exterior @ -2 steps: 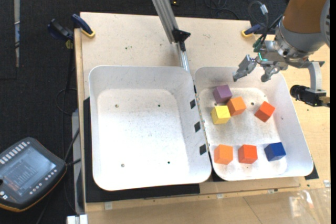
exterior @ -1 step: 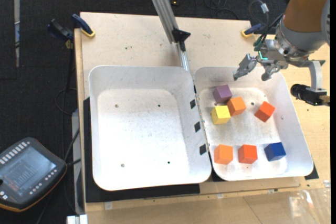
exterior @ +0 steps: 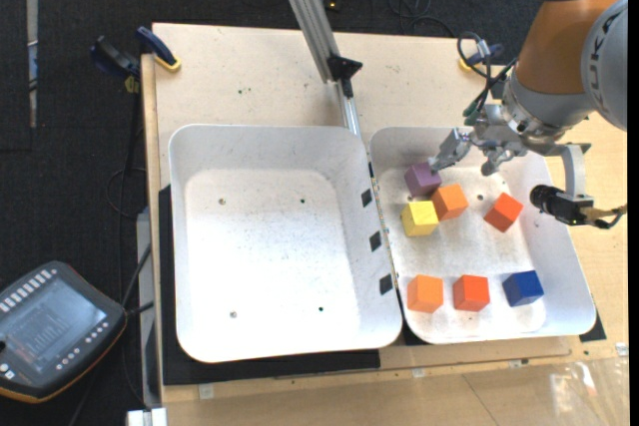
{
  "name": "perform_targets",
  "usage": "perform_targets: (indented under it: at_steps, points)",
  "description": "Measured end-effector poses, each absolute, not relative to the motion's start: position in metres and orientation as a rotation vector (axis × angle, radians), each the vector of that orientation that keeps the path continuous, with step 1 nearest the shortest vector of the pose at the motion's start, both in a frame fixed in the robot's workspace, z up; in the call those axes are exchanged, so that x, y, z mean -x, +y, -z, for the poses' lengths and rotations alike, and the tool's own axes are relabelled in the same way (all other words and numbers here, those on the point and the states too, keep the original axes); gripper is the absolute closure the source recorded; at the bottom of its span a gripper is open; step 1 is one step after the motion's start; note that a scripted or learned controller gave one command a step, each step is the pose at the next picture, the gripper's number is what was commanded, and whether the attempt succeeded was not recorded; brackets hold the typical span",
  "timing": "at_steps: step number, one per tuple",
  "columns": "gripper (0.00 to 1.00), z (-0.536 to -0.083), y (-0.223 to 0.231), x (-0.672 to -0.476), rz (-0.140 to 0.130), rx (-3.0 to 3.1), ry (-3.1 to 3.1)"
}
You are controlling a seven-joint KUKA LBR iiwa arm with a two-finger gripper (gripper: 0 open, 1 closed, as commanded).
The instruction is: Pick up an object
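The two-finger metal gripper (exterior: 469,151) hangs over the far part of the right shallow white bin (exterior: 559,259), at the end of the grey arm with its orange band (exterior: 564,25). Its fingers stand spread apart, with nothing between them. The left finger (exterior: 446,151) points down toward the small purple cube (exterior: 421,178), with its tip just beside the cube's far right corner; whether it touches cannot be told.

The purple cube sits near the bin's far left corner, beside the dividing rim. Just near of it lie a yellow cube (exterior: 419,216) and an orange cube (exterior: 450,201), the three crowded close together. A red-orange cube (exterior: 503,212) lies apart to the right, under the wrist. Along the near wall stand an orange cube (exterior: 425,292), a red-orange cube (exterior: 471,292) and a blue cube (exterior: 522,287), in a row.

Open floor shows in the middle of the right bin between the two groups. The left white bin (exterior: 200,214) offers a wide bare floor.
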State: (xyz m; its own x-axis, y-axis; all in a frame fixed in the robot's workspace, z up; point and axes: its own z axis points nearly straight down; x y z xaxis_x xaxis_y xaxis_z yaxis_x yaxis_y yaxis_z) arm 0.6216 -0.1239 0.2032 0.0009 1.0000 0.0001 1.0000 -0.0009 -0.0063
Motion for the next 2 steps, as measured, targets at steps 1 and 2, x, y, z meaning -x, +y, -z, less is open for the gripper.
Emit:
perform_targets:
  at_steps: [1, 2]
  points:
    - [0.00, -0.148, -0.120, -0.611, -0.006, 2.219, -2.217]
    - [0.00, -0.123, -0.123, -0.617, 0.016, 2.239, -2.234]
